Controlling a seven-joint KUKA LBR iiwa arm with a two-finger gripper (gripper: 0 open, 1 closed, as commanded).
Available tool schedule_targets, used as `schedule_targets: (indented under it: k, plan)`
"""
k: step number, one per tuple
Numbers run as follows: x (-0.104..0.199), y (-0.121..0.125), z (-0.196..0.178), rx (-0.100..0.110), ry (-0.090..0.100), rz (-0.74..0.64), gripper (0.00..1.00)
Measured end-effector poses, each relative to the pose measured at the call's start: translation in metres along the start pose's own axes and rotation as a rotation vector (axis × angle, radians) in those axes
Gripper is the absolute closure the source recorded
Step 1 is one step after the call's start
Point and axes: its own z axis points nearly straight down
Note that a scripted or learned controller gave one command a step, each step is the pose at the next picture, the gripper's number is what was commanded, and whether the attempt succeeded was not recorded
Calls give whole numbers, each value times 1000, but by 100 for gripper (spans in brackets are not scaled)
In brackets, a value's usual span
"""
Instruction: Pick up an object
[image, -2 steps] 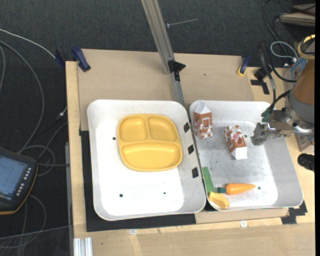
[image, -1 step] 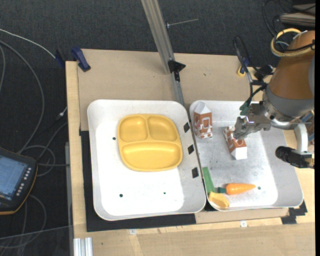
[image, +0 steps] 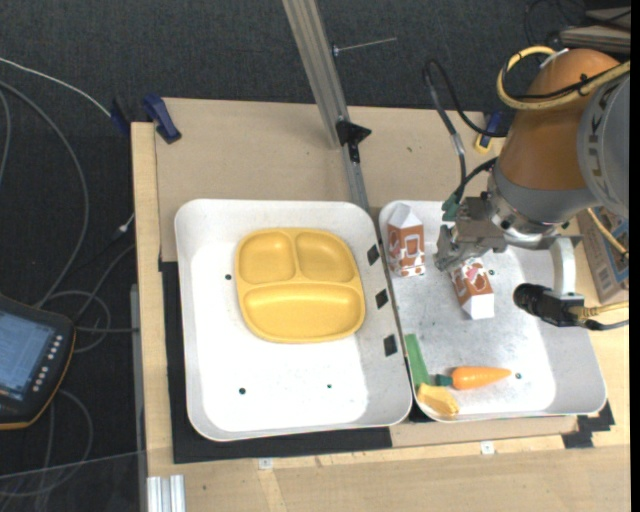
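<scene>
Carrot (image: 481, 377) and yellow wedge (image: 438, 401) are lying at right bin's (image: 560, 385) near edge | 2 small brown-and-white cartons: 1 (image: 404, 240) is standing upright left of pincer, 1 (image: 473, 288) is lying tilted just below it | pincer (image: 462, 243) is hovering between them; whether it is gripping cannot be told | yellow divided plate (image: 298, 283) is sitting in left bin (image: 205, 340).

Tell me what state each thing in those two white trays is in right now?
Yellow plate: lying flat in the left tray, nothing in its compartments.
Upright carton: standing in the right tray.
Second carton: tipped over, lying just under the pincer.
Carrot: lying on its side near the front.
Yellow piece: resting in the front corner.
</scene>
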Motion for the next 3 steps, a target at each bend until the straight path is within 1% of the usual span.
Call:
schedule_targets:
  k: [1,2,3]
  plan:
    - [46,14,-6,0,1,0,100]
    - [94,38,-14,-1,0,0,100]
    - [140,67,-14,-1,0,0,100]
